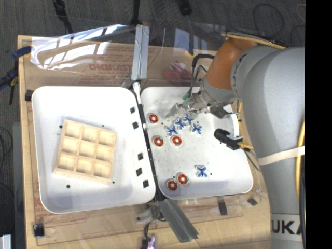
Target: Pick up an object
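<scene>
The right bin (233,178) holds several red rings and several blue jacks. Rings lie at the left (153,119), (158,141), in the middle (177,141), and as a pair near the front (182,179). A cluster of blue jacks (182,123) sits near the bin's back, and a single jack (201,171) lies toward the front. My gripper (180,109) reaches down at the back of this bin, right above the far edge of the jack cluster. Nothing can be seen held in it.
The left bin (46,191) holds a pale wooden tray (85,150) with a three-by-three grid of pockets. A divider with black clips (141,149) separates the bins. The grey arm (270,102) covers the right bin's right side.
</scene>
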`<act>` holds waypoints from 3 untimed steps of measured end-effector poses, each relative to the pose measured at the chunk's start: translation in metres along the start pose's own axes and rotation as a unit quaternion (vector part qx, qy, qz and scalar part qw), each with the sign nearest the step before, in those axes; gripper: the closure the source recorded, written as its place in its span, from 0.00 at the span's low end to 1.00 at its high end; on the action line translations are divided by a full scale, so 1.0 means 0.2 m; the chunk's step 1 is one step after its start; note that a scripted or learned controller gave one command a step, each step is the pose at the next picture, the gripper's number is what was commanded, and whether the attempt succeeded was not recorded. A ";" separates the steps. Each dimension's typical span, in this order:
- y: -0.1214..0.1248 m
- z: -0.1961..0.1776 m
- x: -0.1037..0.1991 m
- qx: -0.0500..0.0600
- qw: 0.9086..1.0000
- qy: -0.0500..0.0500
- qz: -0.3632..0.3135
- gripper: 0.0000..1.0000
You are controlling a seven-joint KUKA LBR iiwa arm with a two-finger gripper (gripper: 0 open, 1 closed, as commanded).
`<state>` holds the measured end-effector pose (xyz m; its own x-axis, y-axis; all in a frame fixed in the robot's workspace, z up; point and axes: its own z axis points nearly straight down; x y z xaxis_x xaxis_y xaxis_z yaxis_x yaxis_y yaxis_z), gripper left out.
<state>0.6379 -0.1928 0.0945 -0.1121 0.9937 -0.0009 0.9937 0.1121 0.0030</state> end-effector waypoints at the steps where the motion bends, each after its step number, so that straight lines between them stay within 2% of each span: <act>1: 0.01 -0.06 0.01 0.001 1.000 -0.001 -0.004 1.00; 2: 0.01 -0.06 0.01 0.001 1.000 0.000 -0.005 0.00; 3: -0.11 0.01 0.26 0.002 0.999 0.001 -0.048 0.00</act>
<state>0.6095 -0.1436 0.0933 -0.2061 0.9785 0.0003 0.9785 0.2061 -0.0001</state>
